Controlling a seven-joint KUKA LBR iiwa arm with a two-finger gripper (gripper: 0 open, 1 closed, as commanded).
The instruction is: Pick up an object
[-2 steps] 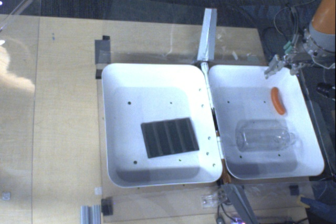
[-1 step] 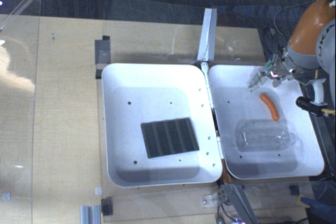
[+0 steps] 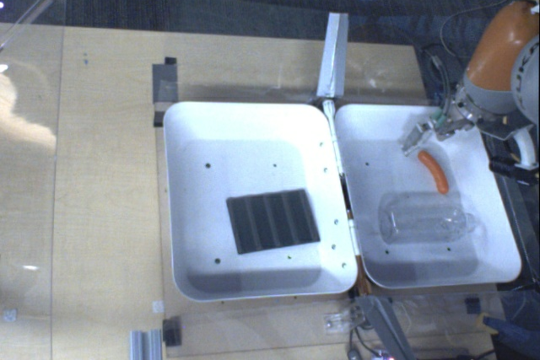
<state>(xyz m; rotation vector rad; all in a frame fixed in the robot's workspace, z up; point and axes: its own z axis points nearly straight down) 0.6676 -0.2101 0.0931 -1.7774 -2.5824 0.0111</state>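
While the gripper (image 3: 419,136) hangs over the far part of the right bin (image 3: 506,265), you should watch the orange sausage (image 3: 434,170) lying just below its tips. You cannot tell from this slanted view whether the jaws are spread or closed, and nothing shows between them, so treat the sausage as not yet held.

It lies at a diagonal on the white floor, and the jaws look set a little to its far end rather than over its middle. If you let the arm drop as it stands, one finger may land on the end and flick the sausage away, or pinch it so near the tip that it swings out on the lift.

Just nearer than the sausage sits a clear plastic bottle (image 3: 423,220) on its side. A nudged sausage could roll against it. The bottle itself is round, slick and hard to see, so a try at it would likely slip.

The ridged black tray (image 3: 272,220) rests in the left bin (image 3: 181,181), well apart from the sausage.
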